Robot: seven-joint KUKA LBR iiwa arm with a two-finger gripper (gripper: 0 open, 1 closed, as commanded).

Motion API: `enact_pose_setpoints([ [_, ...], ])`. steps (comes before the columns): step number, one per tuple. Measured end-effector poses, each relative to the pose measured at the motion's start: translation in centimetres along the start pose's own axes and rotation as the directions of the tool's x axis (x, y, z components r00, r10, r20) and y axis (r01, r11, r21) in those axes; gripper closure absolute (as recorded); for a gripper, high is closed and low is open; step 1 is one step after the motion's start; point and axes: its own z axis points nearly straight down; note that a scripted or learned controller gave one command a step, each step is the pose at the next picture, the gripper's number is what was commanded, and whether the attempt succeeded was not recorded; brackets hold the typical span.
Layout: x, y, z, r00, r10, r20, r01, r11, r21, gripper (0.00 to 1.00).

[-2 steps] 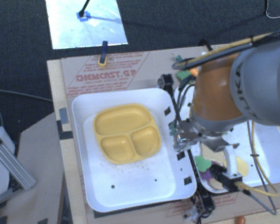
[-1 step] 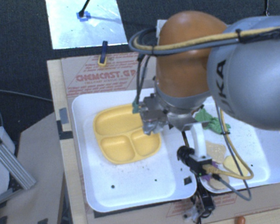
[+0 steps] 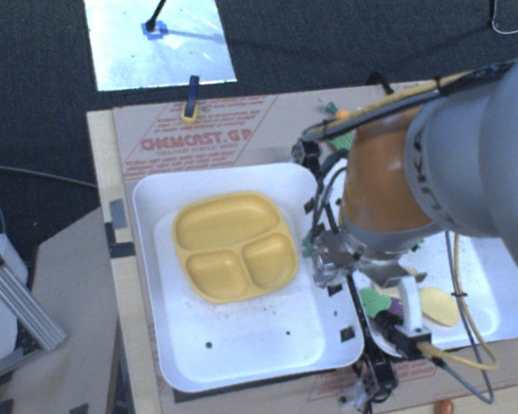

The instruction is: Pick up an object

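Small green plastic piece (image 3: pixel 376 302) lies at four o'clock from the reaching claw (image 3: pixel 332 269), which must drop lower; spread or pressed together, I cannot tell.

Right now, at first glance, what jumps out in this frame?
The grey arm with its orange band looms over the seam between the bins, covering much of the right bin. A yellow three-compartment plate lies in the left bin. Under the arm, a green piece and a pale yellow piece peek out in the right bin.
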Motion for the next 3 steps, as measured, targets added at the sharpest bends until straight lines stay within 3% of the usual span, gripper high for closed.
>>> enact_pose_setpoints([
  [1, -3.0, -0.7, -10.6, 1.0, -0.006, -0.004, 0.006, 1.0, -0.022, 1.0],
  [2, -8.9, 1.0, -8.7, 1.0, -0.003, -0.002, 0.003, 1.0, -0.012, 1.0],
  [3, -0.4, -0.1, -8.8, 1.0, -0.02, -0.007, 0.02, 1.0, -0.011, 1.0],
])
